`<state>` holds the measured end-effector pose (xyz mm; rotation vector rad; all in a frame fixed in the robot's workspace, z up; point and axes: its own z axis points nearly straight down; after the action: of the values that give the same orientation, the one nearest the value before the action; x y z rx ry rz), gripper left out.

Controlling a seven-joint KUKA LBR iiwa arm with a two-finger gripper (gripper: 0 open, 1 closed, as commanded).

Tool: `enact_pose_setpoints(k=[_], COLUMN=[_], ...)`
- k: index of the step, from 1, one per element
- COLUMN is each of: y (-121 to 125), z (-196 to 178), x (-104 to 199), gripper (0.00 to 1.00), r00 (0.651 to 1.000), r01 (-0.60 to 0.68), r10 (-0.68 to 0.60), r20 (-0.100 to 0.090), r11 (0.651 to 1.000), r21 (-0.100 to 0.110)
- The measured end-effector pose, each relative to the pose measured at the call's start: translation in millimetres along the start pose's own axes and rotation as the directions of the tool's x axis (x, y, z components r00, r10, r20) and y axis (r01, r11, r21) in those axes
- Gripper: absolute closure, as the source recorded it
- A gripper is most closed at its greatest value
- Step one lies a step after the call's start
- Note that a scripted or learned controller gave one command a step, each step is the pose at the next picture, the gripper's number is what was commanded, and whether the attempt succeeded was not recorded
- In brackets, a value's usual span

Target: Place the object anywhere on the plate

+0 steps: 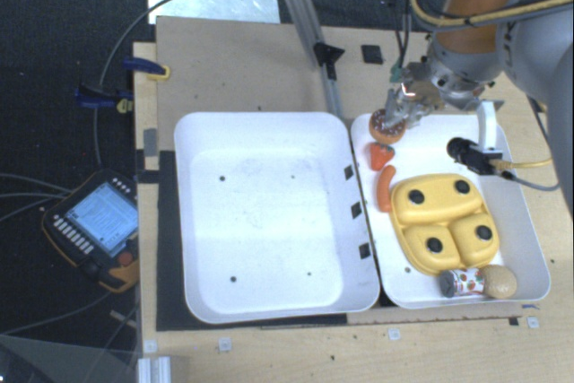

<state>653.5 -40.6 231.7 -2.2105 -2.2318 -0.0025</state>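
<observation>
A yellow plate [420, 204] with three compartments lies in the right bin [529, 269], towards its near side. A small brown, doughnut-like object [387, 129] with an orange underside sits at the bin's far left corner. My gripper [400, 109] is directly over this object and touches its top. From this angle I cannot make out whether it grips the object. The arm comes in from the upper right, its orange band above the wrist.
Between the doughnut-like object and the plate lie a red piece [381, 154] and an orange carrot-shaped piece [386, 187]. A small can [459, 282] and a beige round item [500, 281] lie at the bin's near edge. A black fixture [471, 154] sits right of the gripper. The left bin [260, 211] adjoins.
</observation>
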Motion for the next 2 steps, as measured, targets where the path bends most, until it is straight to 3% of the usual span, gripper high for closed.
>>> enact_pose_setpoints(k=[2], y=[-8.4], z=[-8.2], x=[100.7], gripper=[1.00], r00=[1.000], r01=[0.001], r10=[-0.001], r20=[-0.001], r11=[1.000], r21=[-0.001])
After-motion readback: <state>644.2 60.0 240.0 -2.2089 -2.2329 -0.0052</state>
